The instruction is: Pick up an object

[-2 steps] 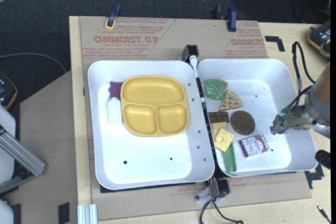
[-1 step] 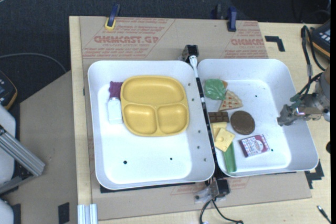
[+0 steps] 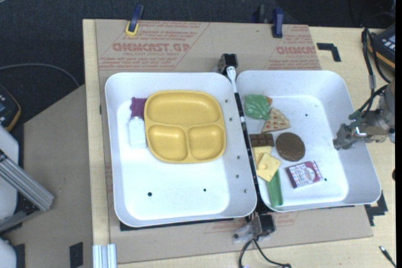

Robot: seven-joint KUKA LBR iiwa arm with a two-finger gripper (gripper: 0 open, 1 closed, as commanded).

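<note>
The right bin [image 3: 326, 97] holds several small food items along its left side: a green leafy piece [image 3: 256, 106], a pizza slice [image 3: 276, 120], a brown chocolate bar [image 3: 261, 140], a round brown cookie [image 3: 290, 146], a yellow cheese wedge [image 3: 267, 166], a green stick [image 3: 275, 191] and a dark red packet [image 3: 304, 174]. My gripper [image 3: 347, 137] hangs at the right bin's right rim, well to the right of the cookie. Nothing shows between its fingers.
The left bin [image 3: 176, 191] carries a yellow divided plate [image 3: 184, 125], with a purple item [image 3: 138, 106] and a white bottle [image 3: 136, 132] at the plate's left. Cables [image 3: 370, 72] run at the far right. The bins sit on a cardboard sheet [image 3: 188, 41] held by clamps.
</note>
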